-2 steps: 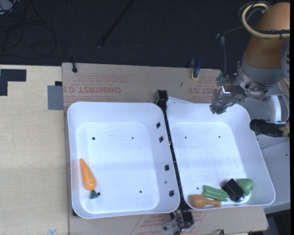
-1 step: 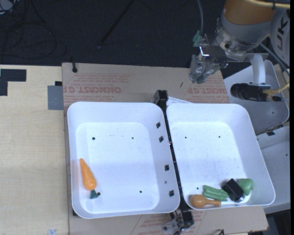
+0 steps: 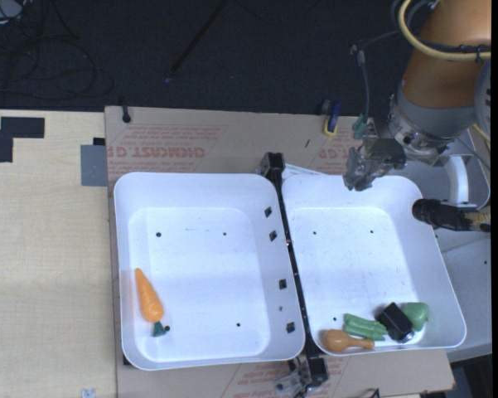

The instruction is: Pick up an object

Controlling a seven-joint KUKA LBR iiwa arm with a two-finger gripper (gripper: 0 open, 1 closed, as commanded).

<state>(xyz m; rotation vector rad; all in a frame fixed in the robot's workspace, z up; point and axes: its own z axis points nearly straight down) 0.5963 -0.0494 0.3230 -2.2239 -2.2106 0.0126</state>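
Near edge of right bin (image 3: 447,288): tan pear-shaped toy (image 3: 345,341), green pod (image 3: 365,327), black block (image 3: 394,321) and green piece (image 3: 415,312) clustered together; left bin (image 3: 124,247) holds a carrot (image 3: 148,297) by its near-left wall; gripper (image 3: 360,175) hangs over right bin's far rim, carrying nothing, finger spread cannot be told.

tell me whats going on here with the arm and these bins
A grey and orange robot arm is set to pick up an object. Its pincer hangs over the far rim of the right bin, with nothing visibly in it. A carrot lies in the left bin; green toys, a black block and an orange piece sit in the right bin's near corner.
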